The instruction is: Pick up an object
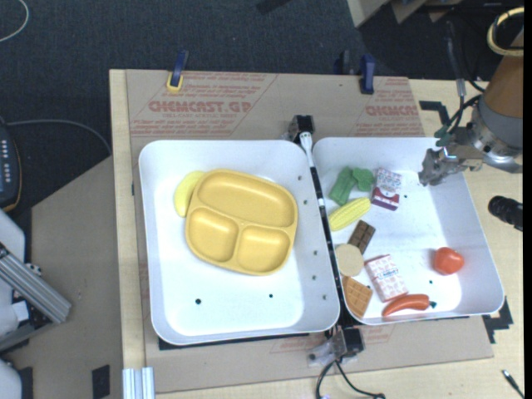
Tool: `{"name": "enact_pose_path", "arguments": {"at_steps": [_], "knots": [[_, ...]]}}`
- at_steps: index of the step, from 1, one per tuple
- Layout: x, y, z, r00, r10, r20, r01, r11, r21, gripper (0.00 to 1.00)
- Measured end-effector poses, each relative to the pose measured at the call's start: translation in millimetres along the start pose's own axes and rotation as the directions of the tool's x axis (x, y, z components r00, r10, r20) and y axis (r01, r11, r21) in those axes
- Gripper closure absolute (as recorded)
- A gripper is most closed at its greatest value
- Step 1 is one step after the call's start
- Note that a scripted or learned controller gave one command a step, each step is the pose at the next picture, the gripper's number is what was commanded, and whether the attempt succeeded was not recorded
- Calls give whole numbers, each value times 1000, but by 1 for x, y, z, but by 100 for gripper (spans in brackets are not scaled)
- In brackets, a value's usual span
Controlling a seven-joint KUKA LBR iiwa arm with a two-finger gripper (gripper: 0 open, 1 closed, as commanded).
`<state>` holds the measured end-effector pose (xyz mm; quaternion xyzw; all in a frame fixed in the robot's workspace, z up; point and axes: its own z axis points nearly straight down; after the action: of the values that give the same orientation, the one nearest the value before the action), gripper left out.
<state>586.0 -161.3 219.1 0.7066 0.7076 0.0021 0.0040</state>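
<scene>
The tool (434,170) hangs over the far right corner of the right bin (478,214), up by its back rim, and whether it is parted or closed I cannot tell from this angle. Nothing shows between its tips.

Just left of it, along the bin's far side, there's a small red and white packet (386,189), and beyond that a green leafy piece (349,182) close to the divider between the two bins. Under the green sits a yellow corn cob (349,213), lying at a slant. A brown chocolate bar (361,236) comes next, touching a pale round disc (349,261) below it.

Down toward the near edge: a waffle-patterned cracker (357,295) at the near left corner, a white box with red print (385,276) beside it, and a red sausage (406,305) along the near rim. Off to the right, well apart from the rest, a red tomato (448,260).

Over in the left bin (166,289), a yellow divided plate (240,221) sits near the middle, with a yellow banana (185,191) poking out from under its far left edge.
</scene>
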Motion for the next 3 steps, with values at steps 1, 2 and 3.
{"name": "enact_pose_path", "arguments": {"at_steps": [1,2,3], "knots": [[0,1,-6,1000,0,-1,0,1000,5,100],[44,38,1,1000,-4,-3,4,1000,5,100],[84,63,4,1000,-4,-3,4,1000,4,100]]}}
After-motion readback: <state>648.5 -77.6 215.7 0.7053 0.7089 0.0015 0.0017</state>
